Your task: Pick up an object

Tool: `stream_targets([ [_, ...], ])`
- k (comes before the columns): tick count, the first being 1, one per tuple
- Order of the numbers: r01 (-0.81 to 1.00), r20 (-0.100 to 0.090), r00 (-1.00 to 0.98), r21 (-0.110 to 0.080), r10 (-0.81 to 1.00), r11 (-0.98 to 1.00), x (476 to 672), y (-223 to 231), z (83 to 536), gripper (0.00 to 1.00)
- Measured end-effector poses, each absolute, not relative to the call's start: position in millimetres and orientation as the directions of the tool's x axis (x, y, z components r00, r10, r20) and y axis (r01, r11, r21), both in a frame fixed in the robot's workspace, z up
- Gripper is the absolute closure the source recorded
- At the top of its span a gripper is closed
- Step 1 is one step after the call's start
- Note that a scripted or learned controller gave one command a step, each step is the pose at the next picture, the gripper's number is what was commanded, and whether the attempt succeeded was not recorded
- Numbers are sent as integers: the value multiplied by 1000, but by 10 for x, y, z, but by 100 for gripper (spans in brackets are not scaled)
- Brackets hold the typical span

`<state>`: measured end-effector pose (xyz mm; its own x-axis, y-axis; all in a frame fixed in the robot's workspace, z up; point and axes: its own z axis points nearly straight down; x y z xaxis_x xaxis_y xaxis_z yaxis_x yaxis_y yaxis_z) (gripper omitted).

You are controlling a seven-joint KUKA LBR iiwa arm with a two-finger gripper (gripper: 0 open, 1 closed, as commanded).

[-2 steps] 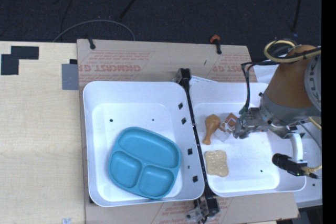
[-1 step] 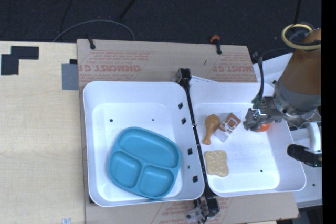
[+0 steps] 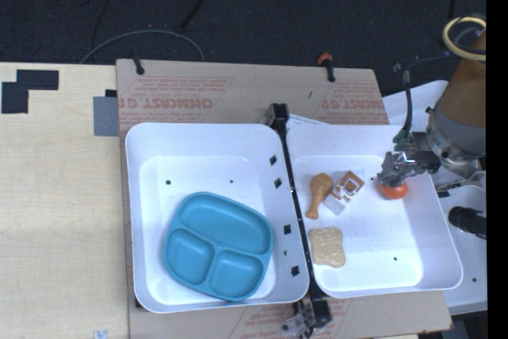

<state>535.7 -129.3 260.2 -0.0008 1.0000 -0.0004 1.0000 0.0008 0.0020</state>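
We see the pincer (image 3: 394, 177) low over the right bin's (image 3: 440, 270) far right part, clamped on a small red-orange object (image 3: 393, 190). To its left lie a drumstick (image 3: 319, 193), a small brown-and-white box (image 3: 346, 190) and a tan cracker (image 3: 327, 247). A blue divided tray (image 3: 217, 245) fills the left bin (image 3: 151, 151).

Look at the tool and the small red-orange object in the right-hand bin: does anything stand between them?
Nothing visible does. The tool sits directly over the red-orange object near the right bin's far right side. The chicken leg, small box and cracker lie apart, toward the bin's left.
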Motion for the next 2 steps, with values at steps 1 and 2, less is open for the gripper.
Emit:
stream_targets([
  [1,1000,2,-4,-4,1000,4,5540,-831,2443,100],
  [2,1000,0,-3,-3,1000,3,5648,-433,2410,100],
])
